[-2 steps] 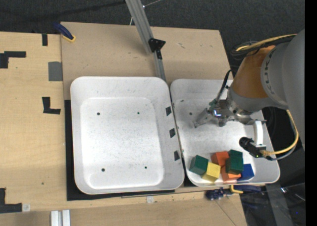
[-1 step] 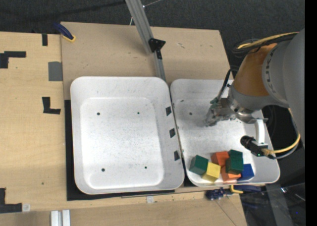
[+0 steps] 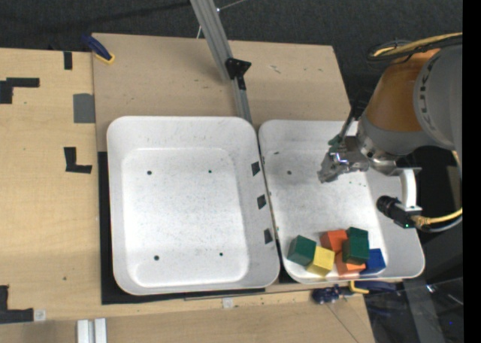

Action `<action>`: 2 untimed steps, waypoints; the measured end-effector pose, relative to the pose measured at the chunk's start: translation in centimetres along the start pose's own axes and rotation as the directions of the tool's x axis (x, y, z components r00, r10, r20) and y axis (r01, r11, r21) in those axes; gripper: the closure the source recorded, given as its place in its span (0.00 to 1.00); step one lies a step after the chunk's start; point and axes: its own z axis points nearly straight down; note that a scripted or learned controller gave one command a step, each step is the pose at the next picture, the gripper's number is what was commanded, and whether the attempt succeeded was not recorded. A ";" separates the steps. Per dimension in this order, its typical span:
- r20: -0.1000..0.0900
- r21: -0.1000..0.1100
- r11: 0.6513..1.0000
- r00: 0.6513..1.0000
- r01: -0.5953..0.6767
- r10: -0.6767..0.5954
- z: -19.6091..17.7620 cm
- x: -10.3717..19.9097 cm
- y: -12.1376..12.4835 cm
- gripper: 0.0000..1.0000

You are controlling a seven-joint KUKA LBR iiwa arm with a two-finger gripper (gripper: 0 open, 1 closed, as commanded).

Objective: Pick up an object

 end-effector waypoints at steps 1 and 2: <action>0.000 -0.002 1.000 1.000 0.001 -0.001 -6.0 0.9 0.3 1.00; 0.000 0.005 1.000 1.000 -0.001 0.001 -6.0 0.9 0.4 1.00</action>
